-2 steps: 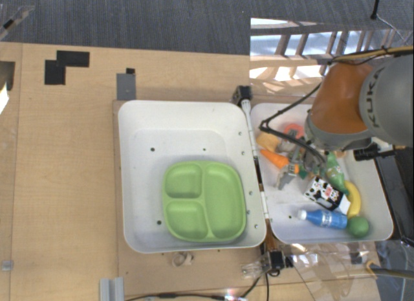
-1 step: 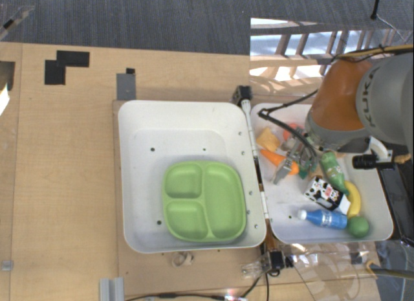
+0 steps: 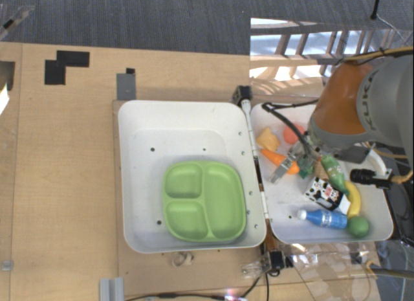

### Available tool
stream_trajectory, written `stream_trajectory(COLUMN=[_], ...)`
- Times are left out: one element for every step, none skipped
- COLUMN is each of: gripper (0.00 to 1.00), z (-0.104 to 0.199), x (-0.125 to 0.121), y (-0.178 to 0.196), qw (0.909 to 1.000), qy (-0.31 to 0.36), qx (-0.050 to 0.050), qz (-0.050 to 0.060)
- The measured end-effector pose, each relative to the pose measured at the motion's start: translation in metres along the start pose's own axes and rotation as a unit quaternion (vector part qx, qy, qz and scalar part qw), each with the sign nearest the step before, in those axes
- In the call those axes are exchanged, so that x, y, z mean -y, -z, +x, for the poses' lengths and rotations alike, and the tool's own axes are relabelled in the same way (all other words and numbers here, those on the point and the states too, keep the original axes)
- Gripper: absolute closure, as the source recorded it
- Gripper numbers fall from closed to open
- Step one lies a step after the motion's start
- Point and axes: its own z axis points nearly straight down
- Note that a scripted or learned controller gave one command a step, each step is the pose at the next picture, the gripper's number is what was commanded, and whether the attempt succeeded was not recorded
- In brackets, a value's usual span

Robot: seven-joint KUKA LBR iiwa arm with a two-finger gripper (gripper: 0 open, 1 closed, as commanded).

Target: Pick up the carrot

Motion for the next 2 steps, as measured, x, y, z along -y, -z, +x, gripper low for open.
stream_trajectory(gripper=[1.0,1.0], z=[-0.001,0.115], x=[-0.004,-0.027], y=[0.01,0.103], qw=[1.0,1.0], qy=[0.005,0.004], qx=[0.002,0.001], qz=[-0.002,-0.005])
